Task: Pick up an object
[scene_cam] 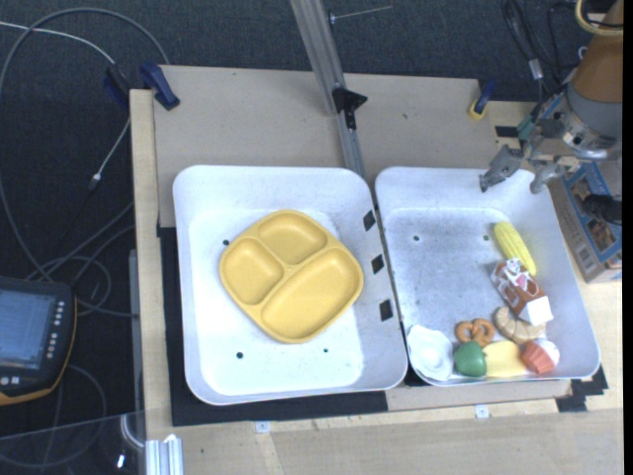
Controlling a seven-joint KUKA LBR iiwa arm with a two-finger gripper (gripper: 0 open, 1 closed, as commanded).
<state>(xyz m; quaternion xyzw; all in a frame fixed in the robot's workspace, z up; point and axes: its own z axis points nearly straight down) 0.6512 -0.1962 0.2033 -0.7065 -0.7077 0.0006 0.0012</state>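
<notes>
A grey robot arm with an orange band reaches in from the right, its two-finger gripper hanging over the far right rim of the right-hand shallow white bin, the two metal fingers spread apart with nothing between them. Below and clear of the gripper, the objects on offer crowd the right and near part of that bin: a yellow plastic ear of corn lies along the right side, just beyond a brown-and-white wrapped toy snack with a small white block against it. Nearer the front edge sit a small brown pretzel-shaped toy, a green rounded toy vegetable, a pale yellow piece, an orange-red piece and, at the near left corner, a white rounded item. The left-hand shallow white bin holds a yellow plastic three-compartment plate, set at a slant near its middle and well apart from the toys. A grey metal post rises from the wooden bench behind the seam between the bins, and blue clamps grip the bench's far edge.
</notes>
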